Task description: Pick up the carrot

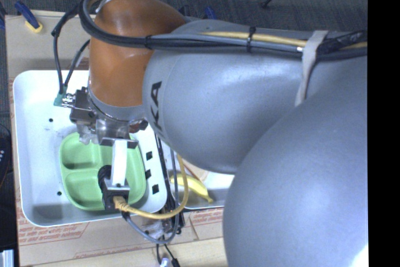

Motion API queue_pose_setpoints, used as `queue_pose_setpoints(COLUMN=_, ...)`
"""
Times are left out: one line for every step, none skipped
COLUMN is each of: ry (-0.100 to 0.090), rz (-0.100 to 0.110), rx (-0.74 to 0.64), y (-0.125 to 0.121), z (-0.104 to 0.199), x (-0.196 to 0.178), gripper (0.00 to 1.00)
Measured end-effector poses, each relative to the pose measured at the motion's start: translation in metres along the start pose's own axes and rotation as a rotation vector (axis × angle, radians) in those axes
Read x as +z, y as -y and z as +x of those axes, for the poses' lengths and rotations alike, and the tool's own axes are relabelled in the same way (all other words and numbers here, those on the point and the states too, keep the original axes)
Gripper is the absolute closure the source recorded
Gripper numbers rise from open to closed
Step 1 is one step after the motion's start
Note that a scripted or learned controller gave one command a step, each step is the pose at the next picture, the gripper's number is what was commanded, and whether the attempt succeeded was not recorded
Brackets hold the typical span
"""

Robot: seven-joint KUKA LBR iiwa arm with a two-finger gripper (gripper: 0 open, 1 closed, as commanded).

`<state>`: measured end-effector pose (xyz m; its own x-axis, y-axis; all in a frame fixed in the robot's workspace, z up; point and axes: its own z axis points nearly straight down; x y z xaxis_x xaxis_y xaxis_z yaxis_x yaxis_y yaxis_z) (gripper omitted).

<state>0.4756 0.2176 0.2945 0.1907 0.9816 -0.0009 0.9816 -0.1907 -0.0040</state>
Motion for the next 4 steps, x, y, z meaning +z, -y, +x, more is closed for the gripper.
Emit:
queue_pose_setpoints(ry=0.0, rz=0.0, rx=0.113, y=-0.08, z=0.016, x=-0.023, gripper=1.0)
queue_pose_setpoints(ry=0.002, rz=0.004, rx=0.259, y=-0.035, z=0.007, x=0.118, gripper=1.0)
queue_pose_setpoints(ry=0.001, rz=0.003, rx=0.011, y=-0.033, z=-0.08, x=0.135, gripper=1.0)
queue_pose_setpoints(ry=0.0, rz=0.0, rx=0.133, y=-0.011, z=-0.055, x=0.024, gripper=1.0)
